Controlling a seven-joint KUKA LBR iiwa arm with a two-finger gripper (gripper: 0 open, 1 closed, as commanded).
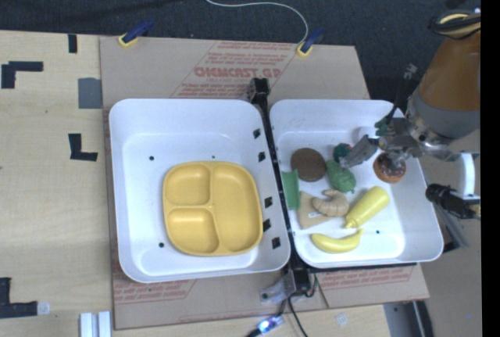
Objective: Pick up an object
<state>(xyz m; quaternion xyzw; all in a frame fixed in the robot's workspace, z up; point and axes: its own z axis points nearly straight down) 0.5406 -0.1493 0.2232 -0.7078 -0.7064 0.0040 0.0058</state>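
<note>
Tool (pixel 373 146) sits low over the right bin (pixel 312 115), near its back right area. You can't tell from this angle whether it's wide or narrow; the wrist hardware blurs into the clutter, and nothing is visibly held.

Candidates all lie in that bin: brown round piece (pixel 309 163), green item (pixel 341 176), yellow bottle (pixel 367 206), banana (pixel 337 241), a tan lump (pixel 330 205), and a small brown-red object (pixel 390 168) just beside the wrist. Left bin (pixel 129 124) carries only the yellow divided plate (pixel 212 207).

Risks as I read them:
- Objects are packed touching or nearly so. A descent could land between two and shove both instead of closing on one.
- Bottle and banana are rounded and smooth-looking, likely to squirt out of a pinch.
- Tool is close to the bin's right wall; a sideways offset could clip the rim.

Hard to read: the arm body covers the bin's right edge, and the green strip (pixel 291 189) by the divider is too small to identify.
</note>
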